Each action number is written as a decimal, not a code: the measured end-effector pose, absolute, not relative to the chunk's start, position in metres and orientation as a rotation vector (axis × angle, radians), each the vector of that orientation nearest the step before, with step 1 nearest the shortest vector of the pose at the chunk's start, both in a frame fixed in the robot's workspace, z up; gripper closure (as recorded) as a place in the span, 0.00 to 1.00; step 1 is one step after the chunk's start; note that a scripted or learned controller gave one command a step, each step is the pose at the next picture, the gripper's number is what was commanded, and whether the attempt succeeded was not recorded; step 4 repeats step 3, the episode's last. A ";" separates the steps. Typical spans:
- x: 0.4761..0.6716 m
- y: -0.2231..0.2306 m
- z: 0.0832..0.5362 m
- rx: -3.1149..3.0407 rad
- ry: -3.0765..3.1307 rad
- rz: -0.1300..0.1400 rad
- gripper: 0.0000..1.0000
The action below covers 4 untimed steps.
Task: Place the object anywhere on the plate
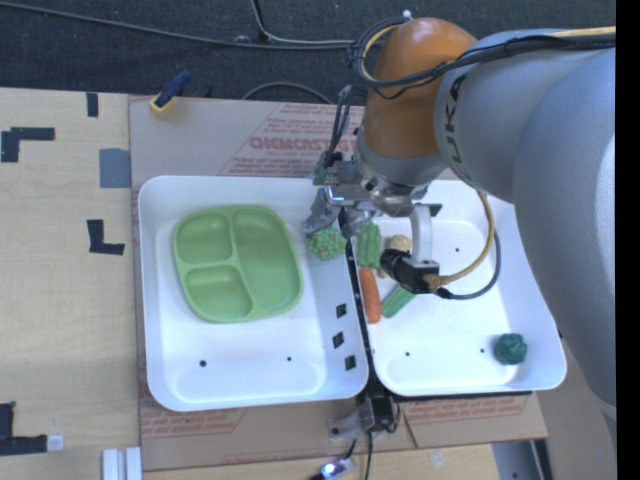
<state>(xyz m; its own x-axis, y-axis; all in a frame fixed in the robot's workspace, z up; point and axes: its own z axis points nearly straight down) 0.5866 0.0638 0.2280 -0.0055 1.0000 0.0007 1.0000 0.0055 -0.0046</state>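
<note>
A light green divided plate (238, 263) lies in the left bin (240, 378), toward its back left. My gripper (333, 230) hangs over the divider between the two bins, just right of the plate's right rim. It is shut on a small light green knobbly object (325, 244), which shows at the fingertips above the left bin's right edge. The arm's orange band and grey wrist cover the back of the right bin.
In the right bin (470, 373), close to the divider, lie a green piece (370, 245), an orange carrot (371, 296), a green stick (397, 301) and a small beige item (400, 241). A dark green lump (511, 348) sits at its front right corner.
</note>
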 end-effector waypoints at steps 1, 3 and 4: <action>0.580 0.111 0.220 -2.213 -2.225 0.005 1.00; 0.573 0.161 0.217 -2.217 -2.224 0.003 0.00; 0.573 0.161 0.217 -2.217 -2.224 0.003 0.00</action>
